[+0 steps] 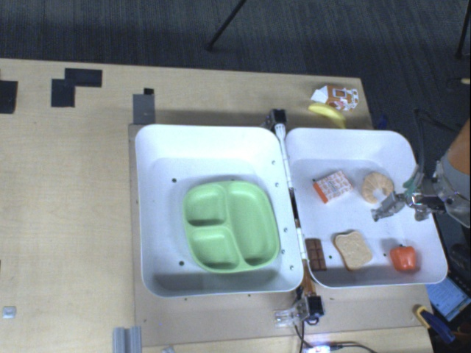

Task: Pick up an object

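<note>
Just left of our claw (390, 210) sits a round cookie (377, 187). Below it lie toast (354, 249) and a red pepper (403, 258). We cannot tell its grip state

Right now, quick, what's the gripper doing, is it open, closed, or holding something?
Gripper: over the right bin, beside the round cookie; nothing seen between its fingers, and open or closed cannot be told.

Pale wooden bench (66, 219) stands on dark grey carpet (147, 13).
</note>
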